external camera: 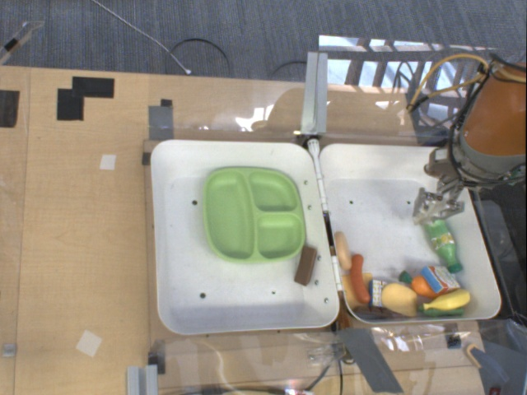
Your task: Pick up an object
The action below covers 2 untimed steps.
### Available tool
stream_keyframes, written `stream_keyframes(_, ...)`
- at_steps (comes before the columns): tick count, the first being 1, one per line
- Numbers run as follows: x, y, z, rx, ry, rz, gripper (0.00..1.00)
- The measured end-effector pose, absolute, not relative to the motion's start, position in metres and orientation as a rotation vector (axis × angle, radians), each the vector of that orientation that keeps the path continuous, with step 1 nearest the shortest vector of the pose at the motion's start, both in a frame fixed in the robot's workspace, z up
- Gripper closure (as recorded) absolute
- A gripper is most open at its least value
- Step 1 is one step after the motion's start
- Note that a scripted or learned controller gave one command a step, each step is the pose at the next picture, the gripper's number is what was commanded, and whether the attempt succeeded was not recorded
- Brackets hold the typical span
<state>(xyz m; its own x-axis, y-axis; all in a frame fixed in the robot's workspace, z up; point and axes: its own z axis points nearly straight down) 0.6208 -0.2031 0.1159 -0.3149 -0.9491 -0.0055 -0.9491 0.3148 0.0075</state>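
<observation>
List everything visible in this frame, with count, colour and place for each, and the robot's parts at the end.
bins: 2, white, side by side on the bench
divided plate: 1, light green, middle of the left bin
brown block: 1, dark brown, left bin, at the plate's lower right corner
green bottle: 1, green, right bin, just below the gripper
toy food pile: several, orange, red, yellow and blue, along the right bin's near edge
arm: 1, grey with orange band, upper right
gripper: 1, metallic, over the right bin's right side
</observation>
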Motion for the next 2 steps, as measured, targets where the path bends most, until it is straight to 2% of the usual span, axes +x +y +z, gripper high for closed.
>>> stream_keyframes(1,0.554,-0.204,0.090,-1.915,2.476,-0.010,1.00)
stream_keyframes(2,0.581,-0.204,0.145,-2.297,2.136,0.003,1.00)
